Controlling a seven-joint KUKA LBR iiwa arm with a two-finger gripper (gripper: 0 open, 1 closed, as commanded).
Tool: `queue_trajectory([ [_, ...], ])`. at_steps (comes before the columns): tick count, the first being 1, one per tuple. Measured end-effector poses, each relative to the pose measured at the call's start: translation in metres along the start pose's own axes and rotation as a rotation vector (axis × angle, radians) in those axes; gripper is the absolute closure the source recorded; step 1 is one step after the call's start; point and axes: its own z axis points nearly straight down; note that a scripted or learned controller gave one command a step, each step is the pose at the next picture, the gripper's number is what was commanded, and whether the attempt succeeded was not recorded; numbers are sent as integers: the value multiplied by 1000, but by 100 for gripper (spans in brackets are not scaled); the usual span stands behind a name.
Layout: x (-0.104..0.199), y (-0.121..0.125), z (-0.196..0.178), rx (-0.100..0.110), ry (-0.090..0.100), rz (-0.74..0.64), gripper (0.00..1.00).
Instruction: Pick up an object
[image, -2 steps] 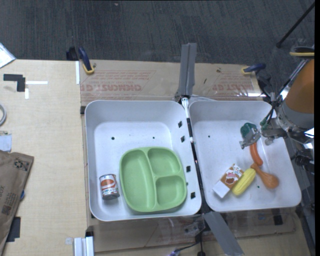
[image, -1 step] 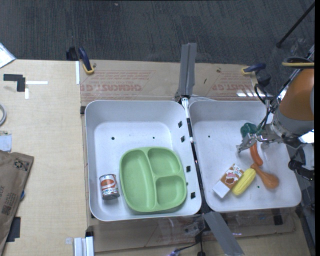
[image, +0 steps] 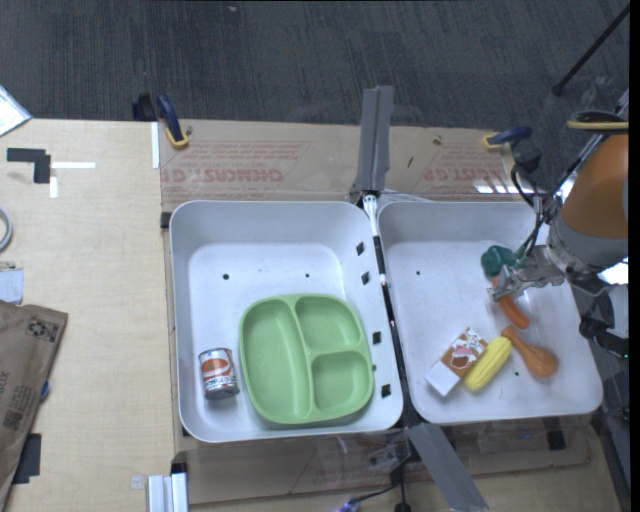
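Two shallow white bins sit side by side on the bench. The left bin holds a green divided plate near its front, with a small can standing just left of the plate. The right bin receives the arm, grey with an orange band, which reaches in from the right. Its gripper hangs low over the far right part of that bin, close above a small carrot and just beside a dark green object; at this angle it is not clear whether the tips are spread or closed, or whether anything sits between them. Nearer the front lie an orange drumstick-shaped toy, a yellow corn cob touching it, and a small red and white box just left of the corn.
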Motion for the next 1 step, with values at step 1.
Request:
queue_trajectory([
  [1,38,14,-105,0,-1,14,100],
])
